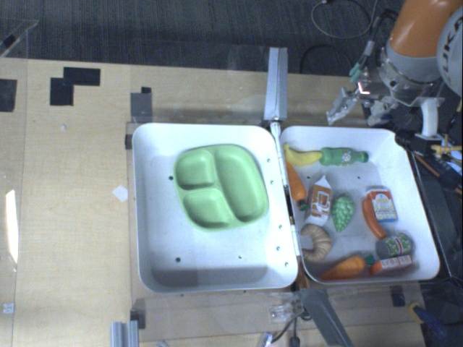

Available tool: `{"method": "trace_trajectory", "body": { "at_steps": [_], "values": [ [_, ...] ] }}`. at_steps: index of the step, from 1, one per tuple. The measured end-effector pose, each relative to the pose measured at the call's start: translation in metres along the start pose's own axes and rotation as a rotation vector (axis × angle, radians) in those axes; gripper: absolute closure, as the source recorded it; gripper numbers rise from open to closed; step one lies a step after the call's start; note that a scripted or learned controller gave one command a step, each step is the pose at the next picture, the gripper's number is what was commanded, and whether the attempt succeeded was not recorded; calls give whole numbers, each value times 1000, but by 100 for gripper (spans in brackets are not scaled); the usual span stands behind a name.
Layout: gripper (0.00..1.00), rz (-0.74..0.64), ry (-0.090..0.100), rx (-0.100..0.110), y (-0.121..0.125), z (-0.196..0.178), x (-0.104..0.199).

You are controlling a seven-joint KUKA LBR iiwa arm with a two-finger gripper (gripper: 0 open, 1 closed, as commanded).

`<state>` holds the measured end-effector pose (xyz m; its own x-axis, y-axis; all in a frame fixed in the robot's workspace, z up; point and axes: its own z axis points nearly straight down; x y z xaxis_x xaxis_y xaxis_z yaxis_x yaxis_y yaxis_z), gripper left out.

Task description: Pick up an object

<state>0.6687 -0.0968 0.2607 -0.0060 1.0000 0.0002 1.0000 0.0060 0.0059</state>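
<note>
Lowest in the right bin [427, 255] lies a carrot [346, 267], with a croissant [316, 241] just left of it and a can [395, 246] to its right. Against that bin's far wall rest a banana [302, 156] and a green bottle [343, 155]. Beyond the bin's far rim hangs the gripper [354, 105], fingers spread and holding nothing, the orange-banded arm [427, 20] slanting in from the bin's far right corner.

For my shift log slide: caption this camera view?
Claw poised above right bin's far rim; toy food inside, green divided plate in left bin.
</note>
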Motion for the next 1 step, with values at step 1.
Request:
{"method": "trace_trajectory", "body": {
  "at_steps": [1],
  "values": [
    [0, 50, 0, -1, -31, 164, 0]
  ]
}}
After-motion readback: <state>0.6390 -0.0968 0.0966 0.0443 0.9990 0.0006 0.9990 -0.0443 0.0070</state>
